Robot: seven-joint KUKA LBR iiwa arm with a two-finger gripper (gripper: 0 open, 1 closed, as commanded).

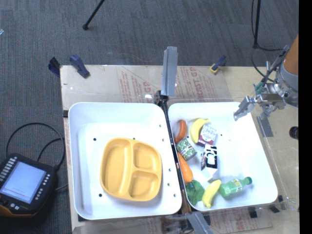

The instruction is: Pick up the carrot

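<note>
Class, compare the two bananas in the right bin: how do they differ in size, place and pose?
The upper banana looks broader and sits near the bin's middle top, beside a sausage; the lower banana looks slimmer and lies at the front edge. The upper one curves nearly upright in the view; the lower one slants, between the carrot's greens and a green bottle. Both are yellow.

- The arm (291,67) shows an orange band at the frame's right edge, above a grey wrist.
- The tool (251,106) is a cluster of pale grey metal brackets and thin struts.
- Dark cables run along the wrist, with small green-blue fittings beside them.
</note>
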